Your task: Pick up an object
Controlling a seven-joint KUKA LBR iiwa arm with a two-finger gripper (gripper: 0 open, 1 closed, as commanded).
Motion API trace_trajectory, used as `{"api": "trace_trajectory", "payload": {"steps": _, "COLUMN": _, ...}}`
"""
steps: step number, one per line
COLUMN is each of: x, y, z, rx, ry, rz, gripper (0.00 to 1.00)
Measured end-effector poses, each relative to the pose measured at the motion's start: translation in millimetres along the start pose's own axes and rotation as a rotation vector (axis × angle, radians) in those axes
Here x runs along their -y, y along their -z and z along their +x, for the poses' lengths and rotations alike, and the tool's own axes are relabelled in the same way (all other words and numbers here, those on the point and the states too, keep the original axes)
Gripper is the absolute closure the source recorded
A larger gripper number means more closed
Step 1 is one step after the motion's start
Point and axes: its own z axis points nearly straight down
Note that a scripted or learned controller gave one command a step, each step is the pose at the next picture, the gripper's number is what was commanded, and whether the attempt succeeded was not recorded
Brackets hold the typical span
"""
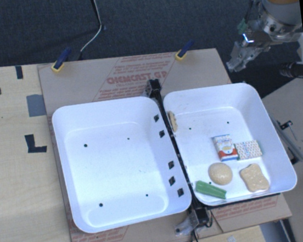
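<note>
The right bin (248, 95) holds several small items near its front: a red and white packet (225, 148), a patterned square packet (249, 149), a tan round bun (220, 173), a tan bread slice (254, 178) and a green oblong piece (211, 189). A small tan object (172, 122) lies against the bin's left wall. My gripper (241, 56) hangs high beyond the right bin's far right corner, well away from all the items, with nothing visibly held.
The left bin (69, 123) sits beside the right one on a cardboard sheet (129, 76) held by yellow and blue clamps (61, 58). A black cable (95, 20) runs across the dark floor at the back. A wooden bench top (13, 163) lies at left.
</note>
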Motion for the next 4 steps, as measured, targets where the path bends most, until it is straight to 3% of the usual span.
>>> {"api": "trace_trajectory", "payload": {"steps": 1, "x": 3, "y": -3, "z": -2, "rx": 0.000, "ry": -0.003, "rz": 0.007, "gripper": 0.00}}
{"api": "trace_trajectory", "payload": {"steps": 2, "x": 7, "y": -169, "z": -2, "rx": -0.004, "ry": -0.004, "rz": 0.021, "gripper": 0.00}}
{"api": "trace_trajectory", "payload": {"steps": 3, "x": 5, "y": -236, "z": -11, "rx": 0.000, "ry": -0.003, "rz": 0.009, "gripper": 0.00}}
{"api": "trace_trajectory", "payload": {"steps": 4, "x": 67, "y": -229, "z": -63, "rx": 0.000, "ry": -0.008, "rz": 0.004, "gripper": 0.00}}
